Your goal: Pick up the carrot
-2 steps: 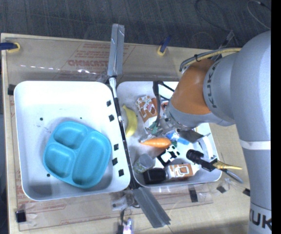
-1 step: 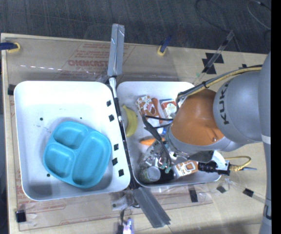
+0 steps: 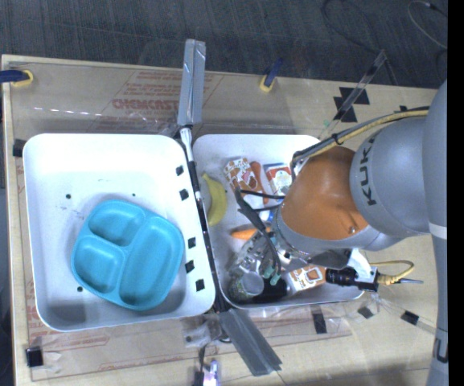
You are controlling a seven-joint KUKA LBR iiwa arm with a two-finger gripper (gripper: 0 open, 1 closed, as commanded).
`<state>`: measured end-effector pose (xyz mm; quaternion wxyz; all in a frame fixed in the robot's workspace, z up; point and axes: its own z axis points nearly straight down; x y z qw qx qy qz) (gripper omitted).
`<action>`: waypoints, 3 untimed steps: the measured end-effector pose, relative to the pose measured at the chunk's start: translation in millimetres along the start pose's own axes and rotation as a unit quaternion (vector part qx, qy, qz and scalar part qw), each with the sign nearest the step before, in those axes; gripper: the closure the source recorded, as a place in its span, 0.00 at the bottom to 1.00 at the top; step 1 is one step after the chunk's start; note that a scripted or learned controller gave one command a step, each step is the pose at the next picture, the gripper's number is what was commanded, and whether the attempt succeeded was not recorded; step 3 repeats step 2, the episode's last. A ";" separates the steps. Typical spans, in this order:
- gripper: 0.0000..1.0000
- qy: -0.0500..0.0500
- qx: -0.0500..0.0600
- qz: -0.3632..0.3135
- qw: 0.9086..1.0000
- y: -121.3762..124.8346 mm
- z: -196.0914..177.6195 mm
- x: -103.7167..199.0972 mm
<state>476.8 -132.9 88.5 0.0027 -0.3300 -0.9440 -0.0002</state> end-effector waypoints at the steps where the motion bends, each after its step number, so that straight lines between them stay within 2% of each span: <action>1: 1.00 -0.006 0.007 -0.088 0.996 38.5 -2.4 -4.0; 2: 1.00 -0.001 0.001 -0.117 0.993 62.2 -100.5 49.1; 3: 1.00 -0.001 0.001 -0.117 0.993 62.2 -100.5 49.1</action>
